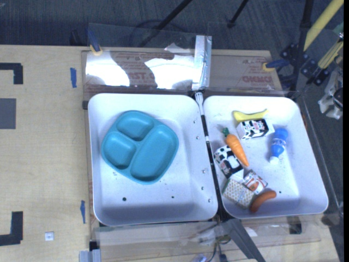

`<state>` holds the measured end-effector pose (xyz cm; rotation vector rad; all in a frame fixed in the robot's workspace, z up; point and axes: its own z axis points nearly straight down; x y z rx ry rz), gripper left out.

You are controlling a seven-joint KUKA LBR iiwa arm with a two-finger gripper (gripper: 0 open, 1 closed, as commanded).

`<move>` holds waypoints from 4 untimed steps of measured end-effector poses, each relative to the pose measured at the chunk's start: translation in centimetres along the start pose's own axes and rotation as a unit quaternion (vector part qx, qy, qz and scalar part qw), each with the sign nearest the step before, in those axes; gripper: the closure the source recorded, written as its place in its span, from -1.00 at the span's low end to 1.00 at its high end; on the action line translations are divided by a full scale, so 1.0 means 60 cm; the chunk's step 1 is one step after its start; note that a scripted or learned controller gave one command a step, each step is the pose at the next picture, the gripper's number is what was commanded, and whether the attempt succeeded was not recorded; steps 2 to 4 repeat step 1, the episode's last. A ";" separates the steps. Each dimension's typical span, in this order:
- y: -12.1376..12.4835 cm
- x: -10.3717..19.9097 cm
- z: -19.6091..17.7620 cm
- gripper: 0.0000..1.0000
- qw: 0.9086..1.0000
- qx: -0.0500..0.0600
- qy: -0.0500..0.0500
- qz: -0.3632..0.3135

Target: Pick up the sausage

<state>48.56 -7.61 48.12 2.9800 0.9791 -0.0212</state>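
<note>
Sausage [263, 200] lies near the front edge of your right bin [311, 162], touching a small patterned packet [238, 190]. Beside it you have a carrot [236, 149], two cow-print cartons [254, 129], a blue bottle [278, 143] and a banana [248, 114]. Your left bin [103, 201] holds a blue divided plate [140, 145].

Two shallow white plastic bins [109, 201], smooth, slight gloss. Blue three-compartment plastic plate [140, 145], matt. Pale wooden bench top [41, 146], flat finish. Reddish-brown sausage [263, 200], smooth, shiny skin. Orange carrot [236, 149], smooth plastic.
</note>
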 end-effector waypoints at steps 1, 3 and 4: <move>-0.015 0.000 0.078 1.00 0.996 0.003 0.005 0.091; -0.015 0.000 0.078 1.00 0.996 0.003 0.005 0.091; -0.015 0.000 0.078 1.00 0.996 0.003 0.005 0.091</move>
